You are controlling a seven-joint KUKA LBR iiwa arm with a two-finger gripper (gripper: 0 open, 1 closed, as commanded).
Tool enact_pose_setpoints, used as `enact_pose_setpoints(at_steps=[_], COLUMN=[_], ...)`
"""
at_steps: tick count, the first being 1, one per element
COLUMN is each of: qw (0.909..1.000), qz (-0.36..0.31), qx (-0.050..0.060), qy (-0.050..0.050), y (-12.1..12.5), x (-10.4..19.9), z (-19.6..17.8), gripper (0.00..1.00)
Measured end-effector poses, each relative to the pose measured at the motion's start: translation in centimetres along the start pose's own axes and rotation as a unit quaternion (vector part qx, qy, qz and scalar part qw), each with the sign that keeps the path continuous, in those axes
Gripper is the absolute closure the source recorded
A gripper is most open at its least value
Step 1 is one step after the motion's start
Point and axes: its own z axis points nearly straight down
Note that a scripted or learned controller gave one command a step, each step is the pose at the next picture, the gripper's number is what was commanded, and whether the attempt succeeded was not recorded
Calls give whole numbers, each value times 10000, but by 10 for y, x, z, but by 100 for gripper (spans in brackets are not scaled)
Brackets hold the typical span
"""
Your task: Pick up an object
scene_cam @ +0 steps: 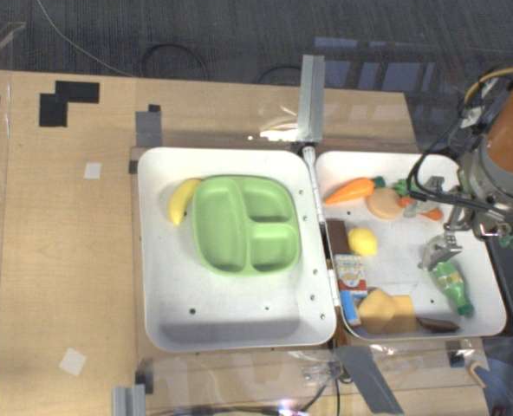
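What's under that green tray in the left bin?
A banana sticks out from under the green tray at its left edge. The tray hides the rest of it and the bin floor beneath.

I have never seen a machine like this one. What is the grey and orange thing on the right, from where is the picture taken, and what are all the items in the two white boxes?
It is a robot arm, reaching in from the right. At its end is the tool, a metal grasper meant to pick things up. It hangs low over the right bin, just above a green bottle; nothing can be seen held in it.

The one camera is fixed above the bench and looks down at a slant.

The left bin holds a green divided plate with a banana beside it. The right bin holds toy food and small items: a carrot, a round tan piece, a lemon, a small printed box and a tan block.
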Motion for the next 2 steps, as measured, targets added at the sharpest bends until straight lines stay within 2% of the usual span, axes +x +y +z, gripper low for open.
enact_pose_setpoints(at_steps=[1, 2], qw=[10000, 9999], qz=[-60, 149], qx=[-15, 10], qy=[56, -36], y=[-50, -96], x=[-24, -34], z=[112, 178], gripper=[0, 0])
